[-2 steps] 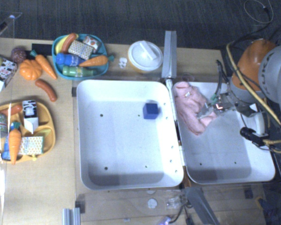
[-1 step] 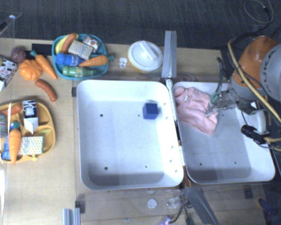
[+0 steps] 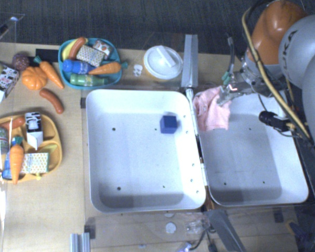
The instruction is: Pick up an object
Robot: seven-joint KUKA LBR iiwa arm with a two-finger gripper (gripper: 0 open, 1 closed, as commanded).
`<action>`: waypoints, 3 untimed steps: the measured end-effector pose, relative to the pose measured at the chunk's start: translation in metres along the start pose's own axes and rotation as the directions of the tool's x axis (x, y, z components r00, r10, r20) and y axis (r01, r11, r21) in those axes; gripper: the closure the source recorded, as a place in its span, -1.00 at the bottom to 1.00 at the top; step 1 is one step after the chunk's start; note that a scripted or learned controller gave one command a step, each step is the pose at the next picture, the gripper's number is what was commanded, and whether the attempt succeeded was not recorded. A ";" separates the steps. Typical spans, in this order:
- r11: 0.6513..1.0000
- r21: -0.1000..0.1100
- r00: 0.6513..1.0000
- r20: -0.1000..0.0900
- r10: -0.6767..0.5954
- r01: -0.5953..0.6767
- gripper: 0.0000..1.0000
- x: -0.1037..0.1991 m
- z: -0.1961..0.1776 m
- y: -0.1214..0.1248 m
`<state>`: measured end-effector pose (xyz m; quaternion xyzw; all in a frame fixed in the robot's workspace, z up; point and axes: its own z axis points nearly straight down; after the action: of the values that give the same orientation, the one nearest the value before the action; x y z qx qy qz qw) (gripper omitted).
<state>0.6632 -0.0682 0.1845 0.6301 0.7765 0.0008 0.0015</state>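
Bins: one blue cube (image 3: 169,124) left, one pink cloth (image 3: 212,113) right, seemingly pinched by end effector (image 3: 227,90).

Blue block (image 3: 169,124), pink cloth (image 3: 211,114), white bins (image 3: 142,203)

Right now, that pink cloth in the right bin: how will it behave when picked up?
The pink cloth lies crumpled against the right bin's wall, so probably floppy: it should sag and drape from the pincer. It looks thin, so likely light. Its folds may snag the rim.
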 end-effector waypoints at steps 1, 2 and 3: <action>1.000 -0.007 1.000 0.003 -0.001 0.001 1.00 -0.062 0.087 -0.026; 0.964 -0.001 0.964 0.000 -0.266 0.266 1.00 0.012 0.000 -0.021; 0.984 0.002 0.984 -0.001 -0.176 0.176 1.00 0.061 0.001 -0.033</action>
<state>0.6185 -0.0149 0.1829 0.5592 0.8290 0.0000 0.0004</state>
